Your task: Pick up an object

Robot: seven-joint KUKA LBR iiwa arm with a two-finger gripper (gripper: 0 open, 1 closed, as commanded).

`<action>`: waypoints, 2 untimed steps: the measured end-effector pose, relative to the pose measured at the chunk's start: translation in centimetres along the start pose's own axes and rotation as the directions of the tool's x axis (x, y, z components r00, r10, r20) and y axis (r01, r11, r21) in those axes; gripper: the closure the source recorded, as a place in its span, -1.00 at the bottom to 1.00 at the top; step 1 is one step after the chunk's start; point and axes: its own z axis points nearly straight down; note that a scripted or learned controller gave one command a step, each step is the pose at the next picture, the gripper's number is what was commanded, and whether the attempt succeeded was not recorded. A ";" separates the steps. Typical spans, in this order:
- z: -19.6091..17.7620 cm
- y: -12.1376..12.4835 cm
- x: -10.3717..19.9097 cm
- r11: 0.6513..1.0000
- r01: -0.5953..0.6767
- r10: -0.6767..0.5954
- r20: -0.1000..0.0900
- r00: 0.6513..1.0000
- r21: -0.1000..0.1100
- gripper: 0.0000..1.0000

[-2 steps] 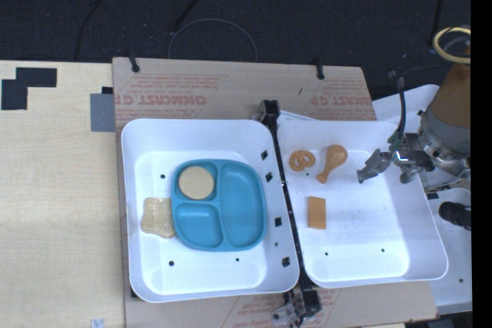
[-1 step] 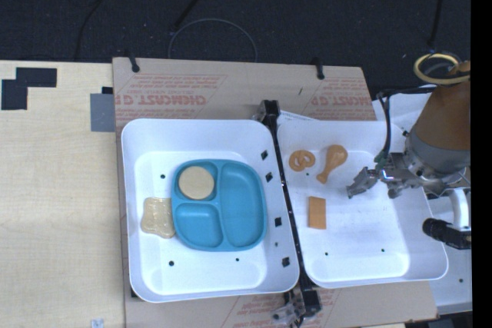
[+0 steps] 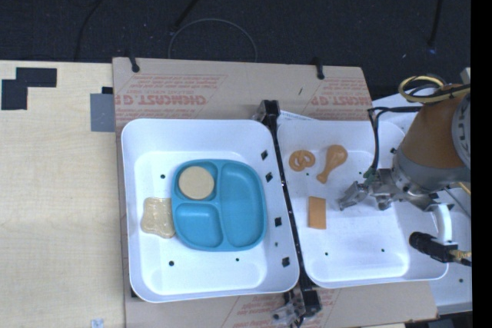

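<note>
Gripper (image 3: 361,194) is seen low over the right bin (image 3: 361,265), near that bin's right side, reached in from the right by the grey arm (image 3: 442,142) with its orange band. Metal fingers (image 3: 352,197) are pointed left toward the bin's middle; whether they are spread or closed cannot be told from this angle, and nothing is seen held between them. No contact with any object is visible. Three objects are laid in the right bin: an orange rectangular block (image 3: 317,213) just left of the gripper, apart from it; a tan drumstick-shaped piece (image 3: 332,160) above the block; a pretzel-shaped piece (image 3: 301,160) just left of the drumstick. In the left bin (image 3: 146,257) a blue divided tray (image 3: 223,205) is placed, with a round tan cookie-like disc (image 3: 196,182) in its upper-left compartment. A pale toast-like slice (image 3: 158,217) is laid just beside the tray's left edge, touching or nearly so.
</note>
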 end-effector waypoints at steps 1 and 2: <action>1.1 0.0 0.1 1.000 -0.001 0.001 0.000 1.000 -0.002 -1.00; -0.1 0.0 0.0 1.000 -0.004 0.004 0.001 1.000 -0.004 1.00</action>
